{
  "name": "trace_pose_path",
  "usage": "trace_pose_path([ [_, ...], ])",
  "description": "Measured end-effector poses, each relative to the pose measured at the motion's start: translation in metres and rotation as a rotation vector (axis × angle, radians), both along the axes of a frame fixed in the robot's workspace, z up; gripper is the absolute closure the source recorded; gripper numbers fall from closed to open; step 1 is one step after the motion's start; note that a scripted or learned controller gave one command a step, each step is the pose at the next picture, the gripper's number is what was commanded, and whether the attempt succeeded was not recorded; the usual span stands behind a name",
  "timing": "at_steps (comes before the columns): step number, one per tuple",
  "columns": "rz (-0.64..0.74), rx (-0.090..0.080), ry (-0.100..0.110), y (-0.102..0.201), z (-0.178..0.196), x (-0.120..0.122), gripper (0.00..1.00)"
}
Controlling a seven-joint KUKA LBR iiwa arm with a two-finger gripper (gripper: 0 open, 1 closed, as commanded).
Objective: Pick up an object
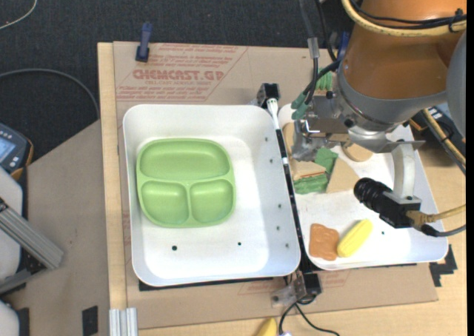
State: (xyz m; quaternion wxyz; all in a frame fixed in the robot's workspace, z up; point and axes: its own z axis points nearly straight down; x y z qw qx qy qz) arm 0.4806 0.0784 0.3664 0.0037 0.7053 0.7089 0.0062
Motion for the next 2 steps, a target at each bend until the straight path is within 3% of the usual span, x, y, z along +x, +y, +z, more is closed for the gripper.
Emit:
trace_pose_path([
  [1, -0.003, -0.004, 0.011, -0.001, 0.004, -0.001, 1.0],
  [2, -0.013, -0.006, 0.023, -0.064, -0.081, -0.002, 1.0],
])
